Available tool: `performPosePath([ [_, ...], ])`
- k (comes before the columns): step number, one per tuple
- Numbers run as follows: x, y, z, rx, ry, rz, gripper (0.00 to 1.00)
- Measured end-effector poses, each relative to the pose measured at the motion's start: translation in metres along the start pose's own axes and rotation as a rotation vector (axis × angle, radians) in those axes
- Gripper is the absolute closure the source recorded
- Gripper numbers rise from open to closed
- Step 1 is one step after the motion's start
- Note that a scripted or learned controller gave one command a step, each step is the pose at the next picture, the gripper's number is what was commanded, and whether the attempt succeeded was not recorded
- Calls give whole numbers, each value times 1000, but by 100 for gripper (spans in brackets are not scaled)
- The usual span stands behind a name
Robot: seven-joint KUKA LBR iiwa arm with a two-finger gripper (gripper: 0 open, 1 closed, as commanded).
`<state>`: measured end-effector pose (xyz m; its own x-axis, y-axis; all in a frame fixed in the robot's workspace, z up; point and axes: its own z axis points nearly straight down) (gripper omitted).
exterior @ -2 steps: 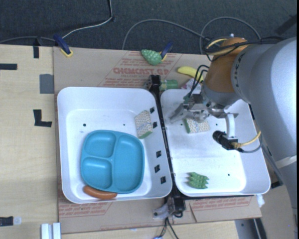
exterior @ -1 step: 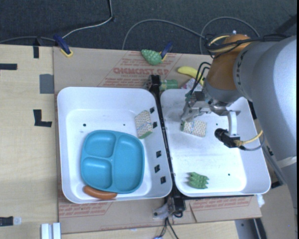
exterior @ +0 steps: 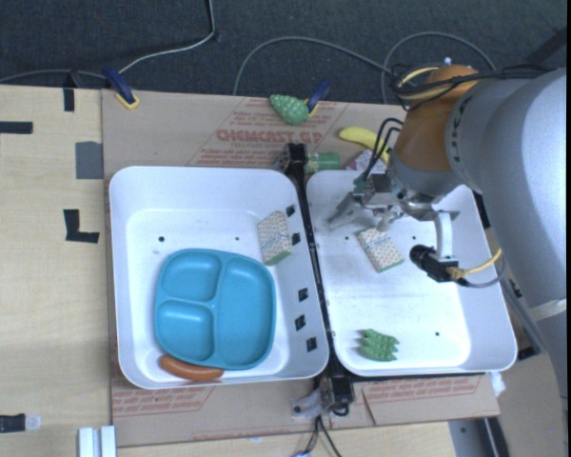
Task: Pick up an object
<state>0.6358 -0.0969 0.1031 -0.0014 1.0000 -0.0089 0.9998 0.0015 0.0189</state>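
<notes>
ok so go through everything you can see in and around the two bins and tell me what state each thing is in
gripper: low over the right bin, fingers spread, nothing between them
sponge in right bin: lying flat, just below the gripper
green toy in right bin: resting near the front wall
blue plate: flat in the left bin
sponge in left bin: tilted against the divider
sausage: lying by the plate's front edge

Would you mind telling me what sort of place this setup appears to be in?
Probably a robotics lab test bench, not a kitchen: an arm reaches over two white bins of toy-like items such as a blue plate, set on taped cardboard with loose cables.
</notes>
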Motion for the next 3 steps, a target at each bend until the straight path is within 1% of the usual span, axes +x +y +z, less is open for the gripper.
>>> performPosePath([
  [1, -10, -20, 10, -6, 3, -2, 0],
  [2, -6, -19, 10, -3, 0, 0, 0],
  [3, -21, 33, 19, 16, 7, -1, 0],
])
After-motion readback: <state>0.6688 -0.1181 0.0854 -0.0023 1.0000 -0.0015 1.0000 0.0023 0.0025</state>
